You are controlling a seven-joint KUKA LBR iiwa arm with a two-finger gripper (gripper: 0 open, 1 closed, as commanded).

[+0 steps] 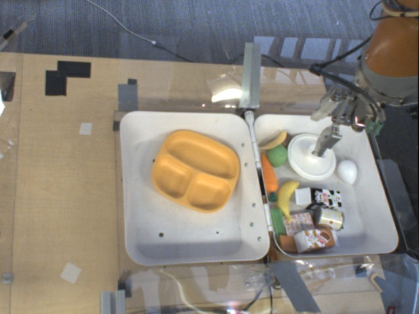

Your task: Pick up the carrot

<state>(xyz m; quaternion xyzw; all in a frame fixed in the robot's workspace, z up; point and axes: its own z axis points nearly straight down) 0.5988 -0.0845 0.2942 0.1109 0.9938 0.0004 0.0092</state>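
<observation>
Carrot (269,173): laid against the left wall of the right bin (386,231), not yet lifted. Just right of the carrot: green item (277,156) and banana (287,196). Further right of the carrot: white bowl (311,156), egg (346,171). Gripper (323,148): set over the bowl, well right of the carrot; nothing seen held; finger state cannot be told. Reach, grasp and lift all outstanding.
</observation>
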